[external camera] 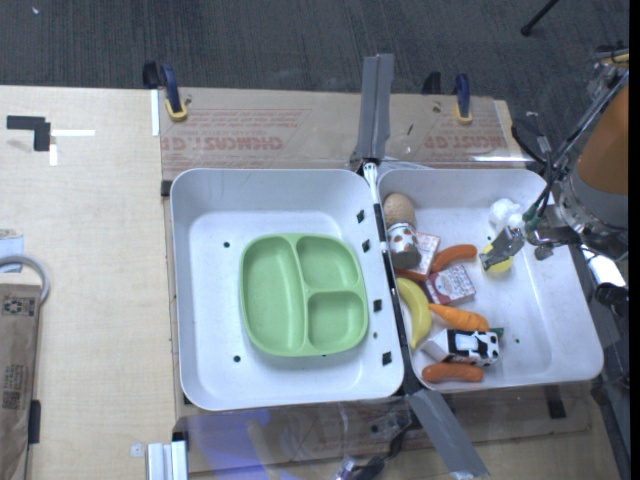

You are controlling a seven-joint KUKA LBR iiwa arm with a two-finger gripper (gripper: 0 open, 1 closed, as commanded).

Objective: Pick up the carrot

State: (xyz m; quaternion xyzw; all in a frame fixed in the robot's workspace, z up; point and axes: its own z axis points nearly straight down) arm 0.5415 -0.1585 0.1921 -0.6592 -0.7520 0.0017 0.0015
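A pale wooden bench [90, 268] carries two white bins; the left bin [200, 268] holds a green plate [303, 295]. Over the right bin's [560, 338] far-right corner the gripper [505, 243] hangs, its opening unclear. The carrot [458, 317] lies mid-bin.

Pale wooden bench [90, 268], dark grey carpeted floor [250, 18] beyond, cardboard sheet [270, 133] clamped at the bench's far edge

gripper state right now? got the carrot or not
gripper: cannot tell whether open or closed; it sits over the right bin, apart from the carrot, which lies among the other items.
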